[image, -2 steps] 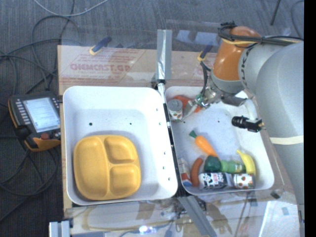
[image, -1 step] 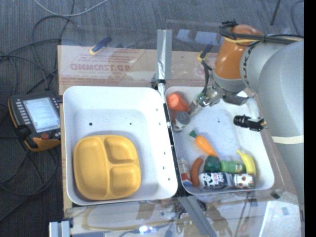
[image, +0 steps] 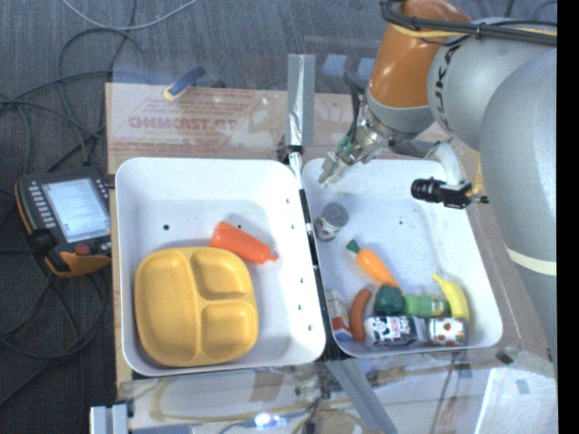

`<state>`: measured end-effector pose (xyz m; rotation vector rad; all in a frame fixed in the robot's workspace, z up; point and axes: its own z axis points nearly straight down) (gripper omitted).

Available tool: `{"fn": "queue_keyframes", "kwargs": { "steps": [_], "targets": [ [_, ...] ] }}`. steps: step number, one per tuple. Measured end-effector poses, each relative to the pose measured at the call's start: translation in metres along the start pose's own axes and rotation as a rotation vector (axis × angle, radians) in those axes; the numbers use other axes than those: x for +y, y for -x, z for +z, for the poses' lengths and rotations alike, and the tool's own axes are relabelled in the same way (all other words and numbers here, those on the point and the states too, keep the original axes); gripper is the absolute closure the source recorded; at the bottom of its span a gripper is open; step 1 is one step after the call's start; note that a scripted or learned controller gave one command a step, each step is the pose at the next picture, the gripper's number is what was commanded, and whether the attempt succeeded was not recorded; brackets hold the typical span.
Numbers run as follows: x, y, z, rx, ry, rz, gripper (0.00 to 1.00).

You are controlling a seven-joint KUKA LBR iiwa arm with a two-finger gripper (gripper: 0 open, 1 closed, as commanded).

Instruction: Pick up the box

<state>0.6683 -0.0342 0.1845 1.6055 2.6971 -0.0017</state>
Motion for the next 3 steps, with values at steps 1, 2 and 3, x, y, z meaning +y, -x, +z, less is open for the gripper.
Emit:
{"fn": "queue_keyframes", "kwargs": {
  "steps": [1,2,3],
  "targets": [
    [-0.064,0.004,0.001,0.002,-0.003,0.059,1.0],
    [-0.089,0.033,-0.131,-0.002,-0.004,0.611,1.0],
    [-0.102,-0.026,-0.013,0.004,-0.007,0.724,1.0]
  ]
}}
